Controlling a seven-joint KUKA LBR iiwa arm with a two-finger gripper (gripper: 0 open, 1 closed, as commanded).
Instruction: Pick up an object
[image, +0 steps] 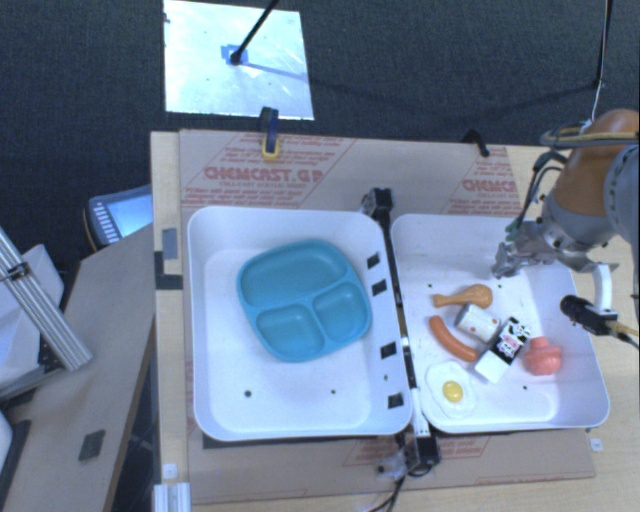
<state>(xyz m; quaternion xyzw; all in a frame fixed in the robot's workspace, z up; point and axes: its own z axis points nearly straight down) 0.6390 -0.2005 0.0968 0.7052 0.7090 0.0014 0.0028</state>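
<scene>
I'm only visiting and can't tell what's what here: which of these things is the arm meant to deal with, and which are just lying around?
For the job:
end effector
drumstick
sausage
fried egg
milk carton
pink toy
small can

Lying about:
blue divided plate
tablet
yellow clamp

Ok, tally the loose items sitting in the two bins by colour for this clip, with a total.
Blue: 1, divided plate
Orange: 2, drumstick, sausage
White and yellow: 1, fried egg
Pink: 1, rounded toy
White and black: 1, carton
White: 1, small cylinder
Total: 7
</scene>
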